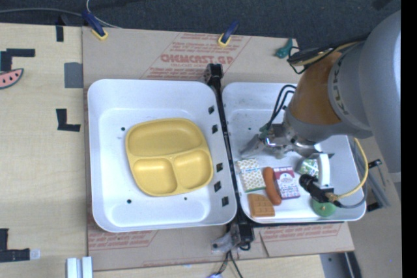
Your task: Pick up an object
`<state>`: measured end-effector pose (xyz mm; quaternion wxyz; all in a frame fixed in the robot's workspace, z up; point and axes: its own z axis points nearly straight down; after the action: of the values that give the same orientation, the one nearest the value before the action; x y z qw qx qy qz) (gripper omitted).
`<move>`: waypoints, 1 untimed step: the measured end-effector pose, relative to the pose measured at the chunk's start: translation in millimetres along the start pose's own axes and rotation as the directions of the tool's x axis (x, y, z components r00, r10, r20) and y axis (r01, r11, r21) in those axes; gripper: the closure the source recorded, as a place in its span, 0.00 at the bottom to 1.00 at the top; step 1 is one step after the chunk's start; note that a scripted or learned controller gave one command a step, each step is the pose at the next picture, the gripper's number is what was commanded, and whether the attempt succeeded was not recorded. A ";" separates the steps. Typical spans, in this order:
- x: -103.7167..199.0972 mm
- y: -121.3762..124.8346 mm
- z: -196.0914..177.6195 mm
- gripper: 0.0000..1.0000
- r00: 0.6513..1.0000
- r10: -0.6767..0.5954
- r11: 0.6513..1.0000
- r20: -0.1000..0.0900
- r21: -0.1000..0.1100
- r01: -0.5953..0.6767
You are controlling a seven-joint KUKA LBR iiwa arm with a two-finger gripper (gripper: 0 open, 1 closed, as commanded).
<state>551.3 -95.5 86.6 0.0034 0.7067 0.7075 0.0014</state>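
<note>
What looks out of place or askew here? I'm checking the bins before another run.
Nothing looks spilled or damaged. The yellow divided tray sits slightly askew in the left bin; small toy foods crowd the right bin's near edge.

Bench [39,159] — light wood-toned surface, with black tape marks at its left side. A brown cardboard sheet [189,55] printed in red lies flat on it. Two white bins rest side by side on the sheet: left bin [104,140] and right bin [251,101], their inner walls touching. Two yellow-and-blue clips [96,26] sit at the sheet's far edge — one at each end of the red print
</note>
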 end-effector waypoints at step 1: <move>-47.3 -66.6 -0.1 0.00 1.000 0.003 1.000 0.001 0.002 -0.003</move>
<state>484.8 -142.8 86.4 0.0028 0.7077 0.7065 0.0004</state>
